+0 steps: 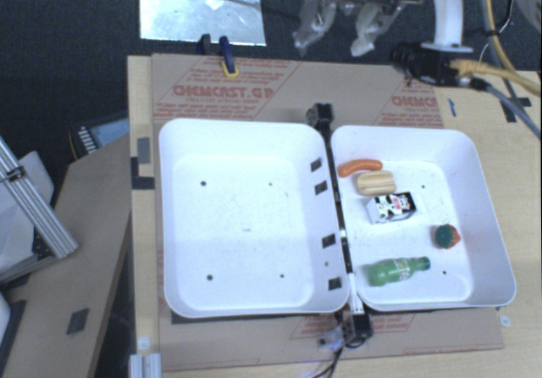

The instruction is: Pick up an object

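the bench (110, 198) is a tan wooden surface filling the lower and middle frame. a brown cardboard sheet (279, 84) printed with red "chemcast" lettering lies flat on it, edges showing above and below the bins. two shallow white bins rest on the cardboard side by side, touching along a black clipped seam at centre: the left bin (169, 143) at centre left, the right bin (487, 224) at centre right. a blue-and-yellow clamp (227, 58) sits at the cardboard's upper left edge.

Looks like a robotics lab: two white bins (246, 135) clamped on a cardboard-covered bench (279, 84), loose cables (500, 37), aluminium framing (34, 207), dark carpet (68, 29).
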`<state>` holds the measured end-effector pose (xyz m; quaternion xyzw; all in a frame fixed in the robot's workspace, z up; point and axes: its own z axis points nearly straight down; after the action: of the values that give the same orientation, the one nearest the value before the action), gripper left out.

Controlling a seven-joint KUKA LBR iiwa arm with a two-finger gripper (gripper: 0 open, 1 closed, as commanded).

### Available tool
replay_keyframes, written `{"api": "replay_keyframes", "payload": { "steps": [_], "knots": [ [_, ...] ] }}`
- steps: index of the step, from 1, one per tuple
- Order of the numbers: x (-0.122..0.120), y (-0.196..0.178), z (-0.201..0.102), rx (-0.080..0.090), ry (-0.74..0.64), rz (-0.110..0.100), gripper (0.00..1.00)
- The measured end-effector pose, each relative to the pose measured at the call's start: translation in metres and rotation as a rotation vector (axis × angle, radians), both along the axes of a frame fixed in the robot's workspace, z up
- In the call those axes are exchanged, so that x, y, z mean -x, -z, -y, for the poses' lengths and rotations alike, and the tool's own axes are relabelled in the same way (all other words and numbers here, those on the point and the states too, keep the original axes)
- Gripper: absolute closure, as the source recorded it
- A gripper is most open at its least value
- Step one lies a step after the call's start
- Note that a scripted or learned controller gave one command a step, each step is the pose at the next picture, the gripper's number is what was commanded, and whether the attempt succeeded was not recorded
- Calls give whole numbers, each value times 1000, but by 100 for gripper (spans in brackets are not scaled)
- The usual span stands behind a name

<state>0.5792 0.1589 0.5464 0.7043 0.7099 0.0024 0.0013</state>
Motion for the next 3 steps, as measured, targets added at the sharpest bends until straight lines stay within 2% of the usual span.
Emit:
{"api": "replay_keyframes", "payload": {
  "steps": [1, 2, 3],
  "knots": [
    [0, -12, 0, -1, -2, 3, 100],
    [0, -11, 0, -1, -2, 2, 0],
    [0, -23, -1, -2, -4, 6, 100]
  ]
}}
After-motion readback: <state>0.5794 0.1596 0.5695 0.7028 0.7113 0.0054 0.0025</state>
